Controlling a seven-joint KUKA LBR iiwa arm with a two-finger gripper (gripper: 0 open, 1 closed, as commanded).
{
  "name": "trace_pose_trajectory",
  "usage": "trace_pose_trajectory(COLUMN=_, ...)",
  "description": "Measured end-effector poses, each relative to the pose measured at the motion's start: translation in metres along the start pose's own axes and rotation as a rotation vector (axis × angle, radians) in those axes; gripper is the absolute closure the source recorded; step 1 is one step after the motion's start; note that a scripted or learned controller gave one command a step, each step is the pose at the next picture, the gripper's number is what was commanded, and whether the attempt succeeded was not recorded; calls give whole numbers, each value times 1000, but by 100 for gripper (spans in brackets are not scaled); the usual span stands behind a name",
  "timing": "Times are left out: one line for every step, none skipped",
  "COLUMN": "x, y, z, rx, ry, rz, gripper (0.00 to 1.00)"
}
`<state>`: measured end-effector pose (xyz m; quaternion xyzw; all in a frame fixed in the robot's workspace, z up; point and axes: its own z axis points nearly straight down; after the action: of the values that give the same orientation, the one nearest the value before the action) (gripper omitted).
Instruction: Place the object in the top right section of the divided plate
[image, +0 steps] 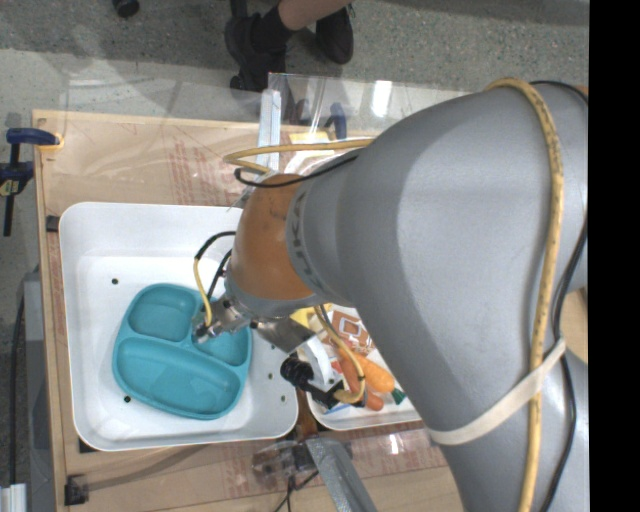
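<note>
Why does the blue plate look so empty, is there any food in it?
Mostly empty. The blue plate shows bare sections on its left and bottom. The arm covers the top right section, so cannot tell there.

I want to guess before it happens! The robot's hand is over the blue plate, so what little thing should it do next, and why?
Probably let go and lift straight up. The gripper sits low over the top right section of the blue divided plate in the left bin, which is where the object belongs. The wrist hides whether anything is held, so this is a guess.
</note>
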<state>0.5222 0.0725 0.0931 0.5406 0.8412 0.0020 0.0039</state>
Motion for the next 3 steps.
trace_pose_trajectory(x=65, y=-35, z=-3, rx=-25, ry=-7, rz=227, gripper=100)
trace_pose_trajectory(x=11, y=-15, z=-1, rx=-7, ry=1, rz=-144, gripper=100)
trace_pose_trajectory(x=13, y=-15, z=-2, rx=-5, ry=6, rz=-147, gripper=0)
